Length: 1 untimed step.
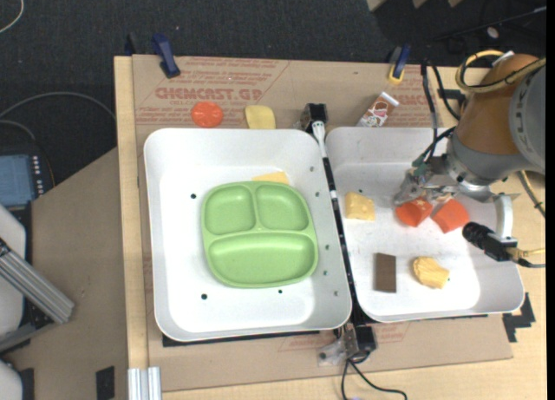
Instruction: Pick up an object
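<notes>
In the right bin (486, 298), my gripper (422, 188) hangs low, just above and touching the top of a red-orange block (414, 213). A second orange block (450, 216) lies right beside it. Also on this bin's floor are a pale yellow wedge (360, 207), a dark brown block (384, 272) and a lumpy yellow piece (430, 272). The grey arm with its orange band (490, 121) comes in from the right and hides the bin's far right corner.
The left bin (173, 303) holds a green divided plate (258, 233) with a yellow piece (271, 178) peeking out behind it. On the cardboard beyond the bins lie an orange disc (206, 114), a yellow lump (259, 117), a black item (315, 115) and a wrapper (377, 112).
</notes>
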Tool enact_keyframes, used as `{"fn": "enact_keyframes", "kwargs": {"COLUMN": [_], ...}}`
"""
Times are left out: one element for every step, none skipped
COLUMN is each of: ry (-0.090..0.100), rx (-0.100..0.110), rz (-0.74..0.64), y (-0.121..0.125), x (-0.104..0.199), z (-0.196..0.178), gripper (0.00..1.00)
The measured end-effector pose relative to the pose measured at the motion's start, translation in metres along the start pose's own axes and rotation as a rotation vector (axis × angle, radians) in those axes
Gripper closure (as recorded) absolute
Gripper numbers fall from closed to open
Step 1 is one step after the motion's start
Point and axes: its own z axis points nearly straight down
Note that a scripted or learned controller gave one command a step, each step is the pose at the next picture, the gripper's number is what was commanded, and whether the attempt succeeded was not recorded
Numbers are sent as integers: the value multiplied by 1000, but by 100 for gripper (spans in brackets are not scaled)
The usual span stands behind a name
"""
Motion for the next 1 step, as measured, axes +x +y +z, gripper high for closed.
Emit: {"fn": "enact_keyframes", "kwargs": {"ry": [4], "rx": [1], "rz": [-8], "y": [-26], "x": [82], "z": [-93], "gripper": [100]}}
